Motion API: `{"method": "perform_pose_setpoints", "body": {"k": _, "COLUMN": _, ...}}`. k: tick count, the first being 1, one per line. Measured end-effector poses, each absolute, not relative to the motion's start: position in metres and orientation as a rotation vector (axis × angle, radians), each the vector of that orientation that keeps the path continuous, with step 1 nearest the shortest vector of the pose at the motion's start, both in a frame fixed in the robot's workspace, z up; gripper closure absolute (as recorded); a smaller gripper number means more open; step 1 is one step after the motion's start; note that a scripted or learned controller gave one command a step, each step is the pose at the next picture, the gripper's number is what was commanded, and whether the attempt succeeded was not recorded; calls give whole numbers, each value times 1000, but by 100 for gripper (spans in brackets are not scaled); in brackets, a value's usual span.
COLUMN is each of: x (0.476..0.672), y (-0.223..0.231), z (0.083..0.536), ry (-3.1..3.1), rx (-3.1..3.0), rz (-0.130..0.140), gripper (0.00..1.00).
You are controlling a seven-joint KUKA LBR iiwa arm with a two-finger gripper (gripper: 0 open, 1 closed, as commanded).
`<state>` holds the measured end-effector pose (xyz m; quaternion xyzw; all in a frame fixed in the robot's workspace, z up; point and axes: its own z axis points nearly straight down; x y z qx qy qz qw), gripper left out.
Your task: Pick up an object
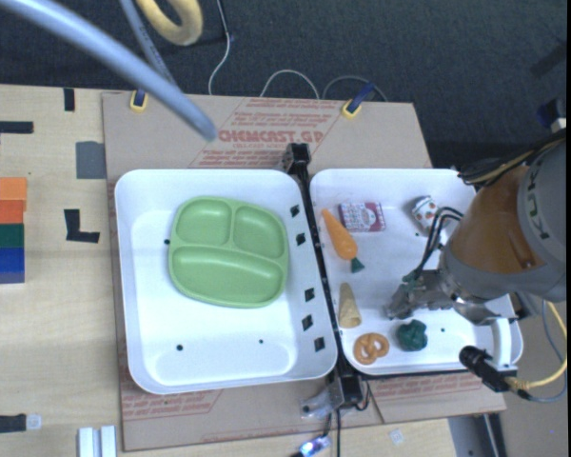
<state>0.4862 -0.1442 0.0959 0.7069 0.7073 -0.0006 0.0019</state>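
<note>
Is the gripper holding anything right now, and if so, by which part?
Cannot tell. The gripper sits low in the right bin, just above the green toy.

Arm (514, 236) cut off at 3 o'clock edge, covers right bin (381, 181) far side. End effector (411, 300) fingertips blurred. Small object (421, 209) unidentifiable.

The KUKA iiwa arm (538, 227) is a bulky grey cylinder with a broad orange band (490, 227), black cables looping at its nine-o'clock side toward a dark metal gripper (414, 296).
</note>
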Motion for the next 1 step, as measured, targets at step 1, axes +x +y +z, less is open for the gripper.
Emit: {"method": "perform_pose_setpoints", "body": {"k": 1, "x": 488, "y": -137, "z": 140, "ry": 2223, "rx": 2218, "rz": 2, "gripper": 100}}
